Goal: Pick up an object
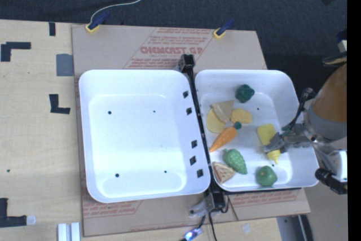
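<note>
Smooth white bin [282, 83], knobbly plastic vegetables, perhaps.

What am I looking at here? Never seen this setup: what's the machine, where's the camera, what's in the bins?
One fixed camera looks down at a slant on a bench. The machine is a grey robot arm with an orange band, reaching in from the right. Its end effector sits low in the right bin, over a small yellow piece; whether it grips it can't be told. The right bin also holds toy food: a carrot, a yellow block, a dark green piece, a bumpy green vegetable, a green ball, pale yellow slices and a wedge. The left bin sits beside it.
</note>
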You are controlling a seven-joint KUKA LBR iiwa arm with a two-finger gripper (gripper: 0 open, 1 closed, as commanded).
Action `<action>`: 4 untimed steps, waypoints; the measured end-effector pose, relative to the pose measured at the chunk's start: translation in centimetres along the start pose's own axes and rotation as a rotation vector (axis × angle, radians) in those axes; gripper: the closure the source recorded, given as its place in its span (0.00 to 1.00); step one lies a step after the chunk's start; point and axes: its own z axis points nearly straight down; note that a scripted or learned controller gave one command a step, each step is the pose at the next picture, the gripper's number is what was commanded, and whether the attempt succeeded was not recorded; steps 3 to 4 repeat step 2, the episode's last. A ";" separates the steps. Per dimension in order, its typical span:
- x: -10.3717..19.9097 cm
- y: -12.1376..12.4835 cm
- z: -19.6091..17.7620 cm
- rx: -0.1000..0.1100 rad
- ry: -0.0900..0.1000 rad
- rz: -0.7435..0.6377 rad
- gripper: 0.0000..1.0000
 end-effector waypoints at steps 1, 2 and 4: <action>7.8 3.4 -3.3 -0.006 0.000 -0.009 1.00; 16.8 9.7 -7.2 -0.009 0.000 -0.011 1.00; 16.8 9.7 -7.2 -0.009 0.000 -0.011 1.00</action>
